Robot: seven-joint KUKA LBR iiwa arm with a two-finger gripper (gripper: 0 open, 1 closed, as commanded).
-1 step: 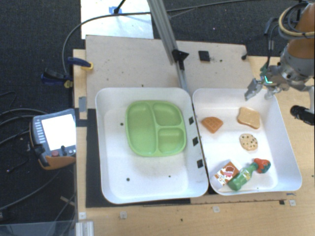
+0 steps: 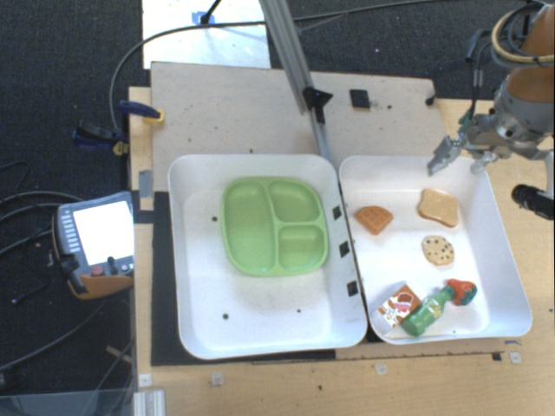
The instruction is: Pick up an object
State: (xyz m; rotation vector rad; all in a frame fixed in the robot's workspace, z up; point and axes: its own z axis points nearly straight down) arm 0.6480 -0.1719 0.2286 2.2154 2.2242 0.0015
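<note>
**Arm poised over the right bin, toast slice nearest below**

Your gripper [image 2: 460, 152] hangs above the far edge of the right bin [image 2: 499, 232], its two fingers spread apart with nothing between them. Nothing is picked yet. The closest candidate is the toast slice [image 2: 438, 206], lying flat just below and a little left of the fingers. Beyond it sit a waffle piece [image 2: 374, 219] near the bin's left wall, a chocolate-chip cookie [image 2: 438, 250] in the middle, and, in the near corner, a small snack packet [image 2: 399, 305] touching a green bottle [image 2: 429, 313] with a red pepper-like toy [image 2: 462, 290] at its tip.

To do this step well, you would likely go for the toast: it stands apart from its neighbours, so the fingers can straddle it without knocking anything. Come straight down and close across its narrow side; flat pieces slip easily. Avoid the crowded corner cluster.

The left bin [image 2: 195, 258] holds a green divided plate [image 2: 275, 225]. Both bins rest on a pale wooden bench [image 2: 225, 111] over dark carpet [image 2: 61, 50], with a teach pendant [image 2: 98, 243] at the left, loose cables and a slanted metal pole [image 2: 286, 37] overhead.
</note>
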